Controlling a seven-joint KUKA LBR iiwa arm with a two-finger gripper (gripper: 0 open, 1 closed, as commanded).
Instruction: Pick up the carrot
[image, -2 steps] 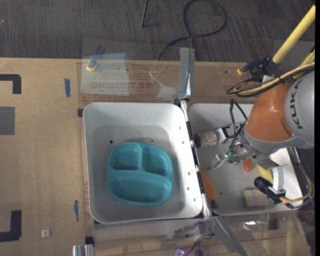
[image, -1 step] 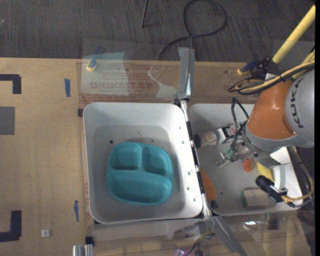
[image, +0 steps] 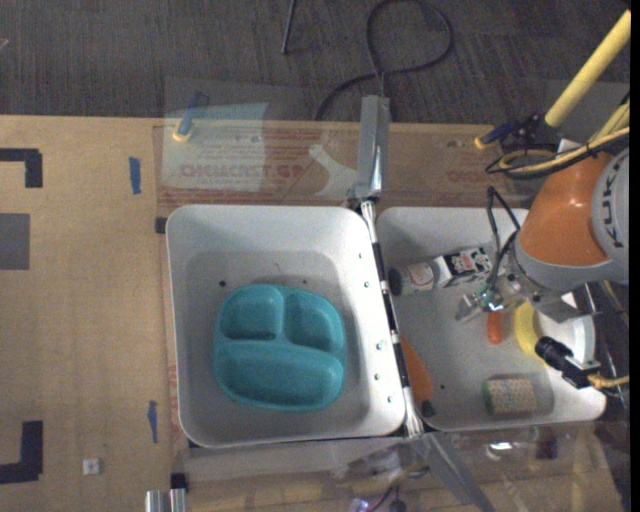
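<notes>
Your gripper (image: 487, 298) hangs over the right bin (image: 450, 385), its opening unreadable from here, while the carrot (image: 415, 372) lies unlifted against that bin's left wall, lower centre of frame, so the pick looks undone.

A divided plate (image: 281, 346) is being held in the left bin (image: 200, 240). In the right bin (image: 440, 400), a carrot (image: 416, 372) is lying against the left wall, a cylinder (image: 512, 394) to its right.

A teal plate (image: 280, 347) sits in a white bin (image: 200, 250); the carrot (image: 416, 372) is orange.
</notes>
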